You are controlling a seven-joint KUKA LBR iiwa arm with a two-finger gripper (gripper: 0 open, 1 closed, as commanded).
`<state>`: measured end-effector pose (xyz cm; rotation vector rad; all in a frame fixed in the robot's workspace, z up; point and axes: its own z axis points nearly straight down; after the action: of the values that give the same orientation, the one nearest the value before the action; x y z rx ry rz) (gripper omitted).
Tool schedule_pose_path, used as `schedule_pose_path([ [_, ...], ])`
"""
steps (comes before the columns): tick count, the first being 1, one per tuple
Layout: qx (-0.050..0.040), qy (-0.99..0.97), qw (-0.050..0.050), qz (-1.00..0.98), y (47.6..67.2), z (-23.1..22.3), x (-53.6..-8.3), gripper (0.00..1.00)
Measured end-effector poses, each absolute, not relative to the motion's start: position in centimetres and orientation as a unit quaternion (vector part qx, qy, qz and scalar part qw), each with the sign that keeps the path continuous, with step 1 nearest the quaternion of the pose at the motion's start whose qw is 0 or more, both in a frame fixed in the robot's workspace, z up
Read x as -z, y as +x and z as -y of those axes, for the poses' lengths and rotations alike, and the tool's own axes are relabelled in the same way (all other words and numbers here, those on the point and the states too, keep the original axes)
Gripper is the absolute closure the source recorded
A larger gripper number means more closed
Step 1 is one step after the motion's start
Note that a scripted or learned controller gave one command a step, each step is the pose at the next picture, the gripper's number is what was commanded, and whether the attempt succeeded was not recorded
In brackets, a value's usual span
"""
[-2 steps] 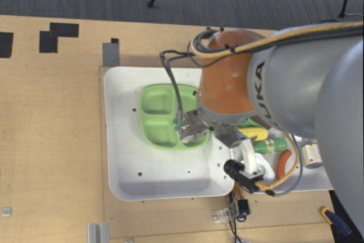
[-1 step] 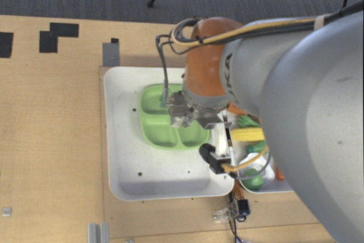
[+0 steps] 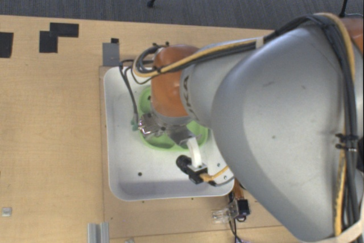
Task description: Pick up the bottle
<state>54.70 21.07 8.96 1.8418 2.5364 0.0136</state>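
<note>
The bottle I cannot make out; the arm (image 3: 273, 122) covers most of the bin (image 3: 122, 139), above a green object (image 3: 149, 139). I judge the reach step underway; the tool's (image 3: 149, 127) state I cannot tell, so I need to confirm the target first.

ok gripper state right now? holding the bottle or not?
Gripper: cannot be told. It is low in the white bin over a green object; the wrist hides it.
</note>
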Motion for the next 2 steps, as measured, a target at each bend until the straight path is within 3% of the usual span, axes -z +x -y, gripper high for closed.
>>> schedule_pose_path([
  [1,-0.0019,0.669,0.001,-0.743,53.53,-17.7,-23.98,1.0],
  [2,-0.0013,0.667,0.001,-0.745,53.55,-17.76,-24.92,1.0],
])
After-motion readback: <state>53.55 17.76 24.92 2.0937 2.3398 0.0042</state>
